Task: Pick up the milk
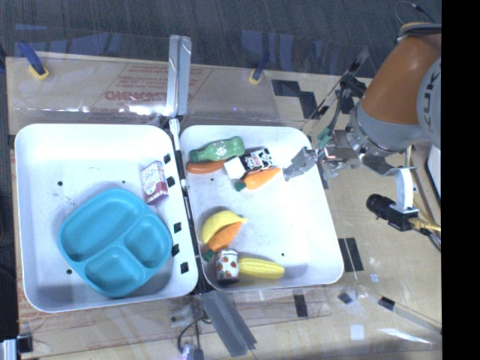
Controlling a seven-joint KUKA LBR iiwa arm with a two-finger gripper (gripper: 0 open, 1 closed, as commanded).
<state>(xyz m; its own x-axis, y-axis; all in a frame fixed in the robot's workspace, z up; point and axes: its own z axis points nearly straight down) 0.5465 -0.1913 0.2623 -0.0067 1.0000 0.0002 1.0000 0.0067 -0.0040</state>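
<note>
So the milk (little black-and-white carton) sits at 12 o'clock in the right bin, squeezed between a green bottle and a carrot. My gripper hangs at 3 o'clock of it, holding nothing; can't tell how wide it is. A banana, can and corn sit around 6 o'clock. The left bin has a blue divided tray and a small maroon box.

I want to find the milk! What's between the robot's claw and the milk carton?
From above, only the carrot's end and bare bin floor separate the gripper and milk.
</note>
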